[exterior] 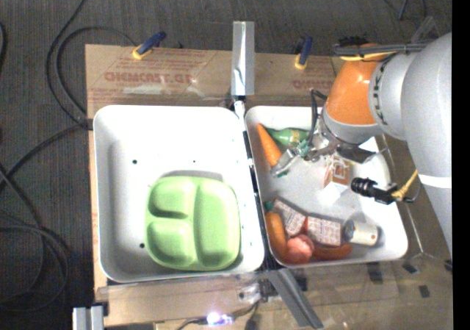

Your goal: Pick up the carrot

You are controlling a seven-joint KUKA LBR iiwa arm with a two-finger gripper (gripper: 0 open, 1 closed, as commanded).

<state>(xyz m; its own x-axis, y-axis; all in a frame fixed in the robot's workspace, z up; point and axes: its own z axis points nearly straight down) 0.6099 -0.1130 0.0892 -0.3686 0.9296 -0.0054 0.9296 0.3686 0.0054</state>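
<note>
Camera view showed the pincer (285, 165) slightly spread, holding nothing, just beside the carrot (268, 145) near the right bin's (396, 244) left wall.

The arm (411, 101) runs off the right edge, its wrist hiding the green bottle (288, 134).

The worktop (161, 79) is showing as a brown board beyond and to the left of the gripper (285, 163). Two shallow white bins are sitting directly on it, side by side and touching along their inner walls. The right bin (393, 244) is lying under the gripper; the left bin (117, 130) is lying just beside it on the left. Two clamps are gripping the board's far edge: a blue-and-yellow clamp (148, 45) well to the gripper's left, and another clamp (302, 52) beyond the gripper.
</note>
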